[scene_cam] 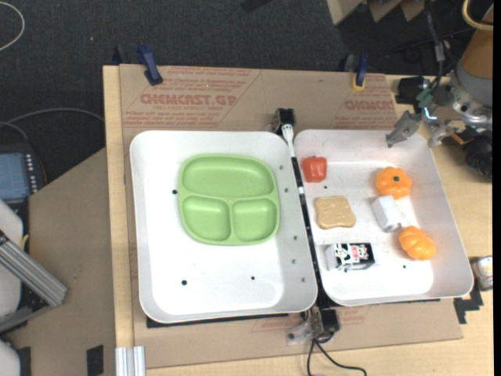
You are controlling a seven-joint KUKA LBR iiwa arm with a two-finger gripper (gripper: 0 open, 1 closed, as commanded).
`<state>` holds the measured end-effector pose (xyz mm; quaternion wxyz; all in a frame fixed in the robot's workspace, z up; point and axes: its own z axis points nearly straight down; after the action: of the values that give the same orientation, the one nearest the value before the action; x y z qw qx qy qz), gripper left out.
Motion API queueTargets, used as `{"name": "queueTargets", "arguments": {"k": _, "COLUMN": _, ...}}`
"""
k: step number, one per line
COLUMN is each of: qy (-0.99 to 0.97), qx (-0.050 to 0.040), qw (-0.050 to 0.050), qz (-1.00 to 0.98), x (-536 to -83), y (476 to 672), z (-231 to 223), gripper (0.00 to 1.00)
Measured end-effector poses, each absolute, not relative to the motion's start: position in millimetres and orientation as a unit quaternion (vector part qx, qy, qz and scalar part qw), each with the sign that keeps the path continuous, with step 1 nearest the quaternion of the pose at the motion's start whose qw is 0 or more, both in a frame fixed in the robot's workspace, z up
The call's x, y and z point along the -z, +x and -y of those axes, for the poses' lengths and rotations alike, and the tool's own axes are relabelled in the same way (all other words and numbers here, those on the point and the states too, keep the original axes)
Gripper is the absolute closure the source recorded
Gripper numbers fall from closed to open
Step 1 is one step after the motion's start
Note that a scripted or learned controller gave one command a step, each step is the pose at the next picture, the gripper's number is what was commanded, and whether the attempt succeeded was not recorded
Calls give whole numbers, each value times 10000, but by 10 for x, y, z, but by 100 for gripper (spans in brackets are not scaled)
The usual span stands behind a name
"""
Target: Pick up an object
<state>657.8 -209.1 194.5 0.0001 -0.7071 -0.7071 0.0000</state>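
The right bin holds a red pepper, a slice of toast, an orange pepper, a white block, a second orange fruit and a small black-and-white carton. My gripper hangs over the far right corner of that bin, above and behind the orange pepper. Its fingers are spread open with nothing between them.
The left bin carries a green divided plate. Both bins rest on a cardboard sheet held by blue clamps. A black clip sits at the far end of the seam between the bins.
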Motion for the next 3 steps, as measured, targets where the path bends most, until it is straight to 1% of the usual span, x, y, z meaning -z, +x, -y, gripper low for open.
{"name": "queueTargets", "arguments": {"k": 1, "qy": -7076, "qx": -25, "qw": 51, "qz": 7066, "x": -779, "y": 6157, "z": 2030, "gripper": 0}}
{"name": "queueTargets", "arguments": {"k": 2, "qy": -7065, "qx": 4, "qw": -6, "qz": 7077, "x": -855, "y": 6637, "z": 2065, "gripper": 0}}
{"name": "queueTargets", "arguments": {"k": 3, "qy": -7062, "qx": -3, "qw": 14, "qz": 7080, "x": -852, "y": 6500, "z": 1770, "gripper": 0}}
